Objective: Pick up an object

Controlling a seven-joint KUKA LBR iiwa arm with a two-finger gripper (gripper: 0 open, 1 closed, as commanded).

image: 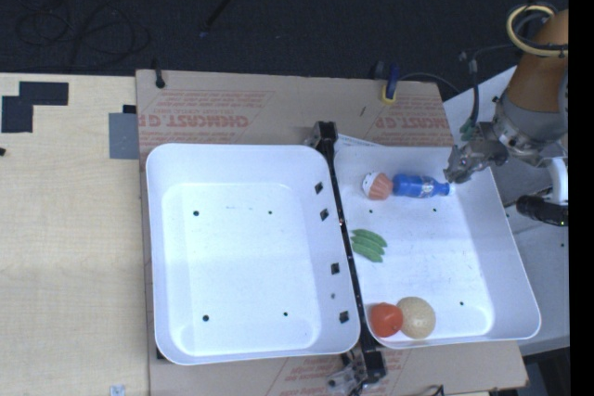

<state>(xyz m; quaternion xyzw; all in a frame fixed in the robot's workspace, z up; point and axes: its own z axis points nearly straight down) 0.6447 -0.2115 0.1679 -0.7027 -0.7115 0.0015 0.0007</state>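
The right bin (pixel 506 292) holds several small objects. A blue bottle (pixel 418 186) lies on its side near the far wall, with an orange and white piece (pixel 376 186) at its left end. A green pea pod (pixel 369 244) lies near the divider. A red-orange ball (pixel 386 319) and a tan ball (pixel 418 316) sit together at the near wall. My gripper (pixel 459 167) hangs at the bin's far right corner, just right of the blue bottle's end, and nothing shows between its fingers.
The left bin (pixel 167 199) stands beside the right one, with a black clip strip (pixel 336 227) along the shared edge. Both rest on a cardboard sheet (pixel 232 111). Cables and a yellow ring (pixel 529 23) hang by the arm at the right.
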